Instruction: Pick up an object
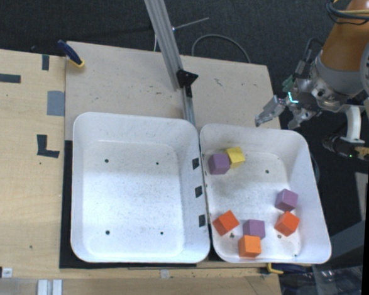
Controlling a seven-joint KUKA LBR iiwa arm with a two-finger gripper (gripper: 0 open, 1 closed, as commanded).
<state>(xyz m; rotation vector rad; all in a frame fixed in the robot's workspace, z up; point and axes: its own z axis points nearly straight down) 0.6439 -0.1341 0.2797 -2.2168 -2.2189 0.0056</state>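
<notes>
Pincer: we see it open, holding nothing, upper right, above the right bin's rim.
Blocks: yellow block touches purple block, upper-left of right bin.
Risk: we fear touching neighbours get nudged.

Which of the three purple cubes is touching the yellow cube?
The purple cube at the right bin's far left, touching the yellow cube. The other two lie nearer, among orange cubes.

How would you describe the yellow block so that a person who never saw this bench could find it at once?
Look at the right white bin, the one with the blocks in it. Near its far edge two blocks touch: the yellow block and a purple block on its left. It is the one yellow block; the others are purple or orange.
</notes>
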